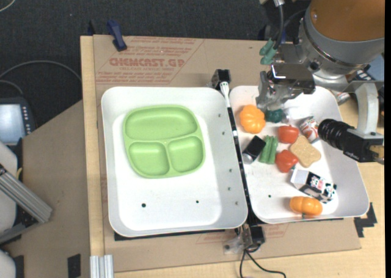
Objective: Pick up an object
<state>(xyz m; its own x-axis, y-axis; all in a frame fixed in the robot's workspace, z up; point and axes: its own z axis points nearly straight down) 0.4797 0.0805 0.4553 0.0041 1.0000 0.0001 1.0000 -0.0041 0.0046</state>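
Hovering low at the right bin's [351, 203] far edge, the gripper [273, 104] crowds a round orange [252, 118] and teal piece [276, 115]; jaw state cannot be told. Left bin [116, 148] holds a smooth green tray [163, 140], open room near

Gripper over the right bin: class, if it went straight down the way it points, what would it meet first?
Most likely the small dark teal object beside the round orange fruit, just under the gripper; depth is unclear from above.

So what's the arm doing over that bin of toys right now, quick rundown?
Gripper low over right bin, far end. Nothing seen held. Orange toy and teal piece right beside it. Green tray alone in left bin.
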